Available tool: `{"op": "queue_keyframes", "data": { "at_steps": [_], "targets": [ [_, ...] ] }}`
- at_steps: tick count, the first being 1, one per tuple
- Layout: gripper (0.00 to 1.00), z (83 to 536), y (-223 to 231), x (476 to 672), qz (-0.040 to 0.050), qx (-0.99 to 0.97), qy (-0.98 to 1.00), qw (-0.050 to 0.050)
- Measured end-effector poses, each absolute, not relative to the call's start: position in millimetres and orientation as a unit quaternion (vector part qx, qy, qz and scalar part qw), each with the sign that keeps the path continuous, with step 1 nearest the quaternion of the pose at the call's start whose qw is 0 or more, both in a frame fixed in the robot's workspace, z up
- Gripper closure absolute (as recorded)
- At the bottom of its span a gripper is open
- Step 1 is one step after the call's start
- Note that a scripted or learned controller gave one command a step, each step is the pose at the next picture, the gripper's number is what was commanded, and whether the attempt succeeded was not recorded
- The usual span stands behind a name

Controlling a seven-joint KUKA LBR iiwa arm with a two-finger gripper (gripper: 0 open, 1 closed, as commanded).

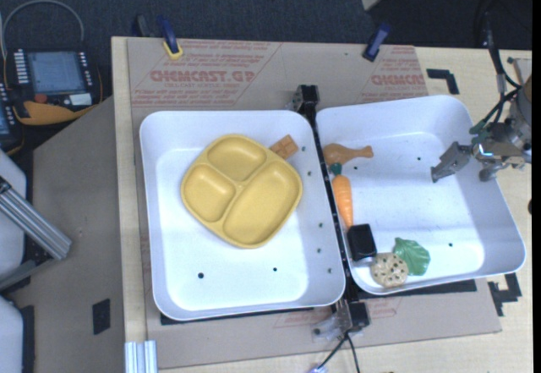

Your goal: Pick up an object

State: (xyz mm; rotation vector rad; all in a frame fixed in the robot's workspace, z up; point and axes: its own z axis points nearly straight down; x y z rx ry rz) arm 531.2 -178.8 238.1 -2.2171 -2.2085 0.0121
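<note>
The right bin holds several small items along its left wall. A brown toy drumstick lies at the far end, and an orange carrot lies just in front of it. Closer to the front are a black block, a speckled cookie and a green leafy piece. My gripper hangs over the right side of this bin, well to the right of these items. Its fingers are spread and nothing is between them.
In the left bin rests a yellow divided plate, with a small brown piece at its far right edge. Clamps join the bins at the middle. A pendant with a screen sits off the bench at far left.
</note>
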Motion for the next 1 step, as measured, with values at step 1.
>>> {"op": "queue_keyframes", "data": {
  "at_steps": [1],
  "targets": [
    [0.00, 245.5, -178.1, 533.8, 0.0001, -0.707, -0.707, 0.000]
  ]
}}
